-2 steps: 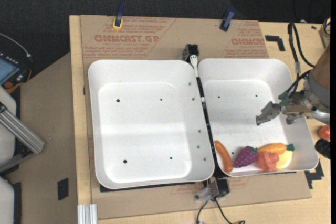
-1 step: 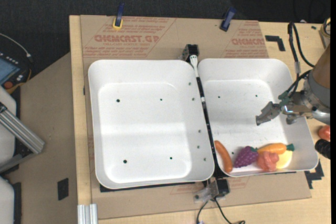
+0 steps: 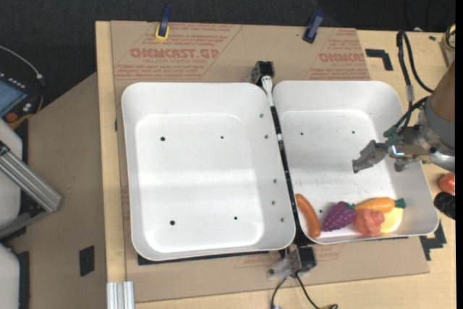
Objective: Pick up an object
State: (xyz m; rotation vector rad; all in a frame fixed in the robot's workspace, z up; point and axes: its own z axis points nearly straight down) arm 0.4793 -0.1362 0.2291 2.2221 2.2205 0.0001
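Several toy foods lie along the near edge of the right bin [image 3: 340,101]: a red-orange sausage-like piece [image 3: 307,216], a purple bunch of grapes [image 3: 338,216], an orange carrot [image 3: 377,205], a red piece [image 3: 367,223] and a yellow piece [image 3: 391,223]. My gripper [image 3: 383,159] hangs over the right side of that bin, above and a little behind the carrot. It is open, its fingers spread apart with nothing between them.
The left bin [image 3: 199,170] stands beside the right one, with a black divider strip [image 3: 278,148] where they meet. Both rest on a cardboard sheet [image 3: 217,47] held by blue clamps [image 3: 313,27] at the back. Cables [image 3: 406,69] run along the right.
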